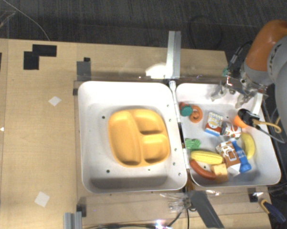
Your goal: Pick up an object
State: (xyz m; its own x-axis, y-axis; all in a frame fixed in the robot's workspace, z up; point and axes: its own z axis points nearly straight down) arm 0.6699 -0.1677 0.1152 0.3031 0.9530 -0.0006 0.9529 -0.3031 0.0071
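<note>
Tool (239, 90): hovering over right bin's (276, 174) far edge; finger state impossible to tell
Yellow tray (137, 136): lying inside left bin (88, 142)

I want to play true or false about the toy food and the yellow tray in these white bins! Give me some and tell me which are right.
1. The yellow tray sits in the left bin. True.
2. The banana lies on the yellow tray. False: it lies in the right bin, near that bin's right wall.
3. The yellow tray has three sections. True.
4. The robot's hand is holding the corn cob. False: the hand is up by the right bin's far edge, and the corn cob lies apart from it, lower in the bin.
5. The hot dog lies just below the corn cob in the picture. True.
</note>
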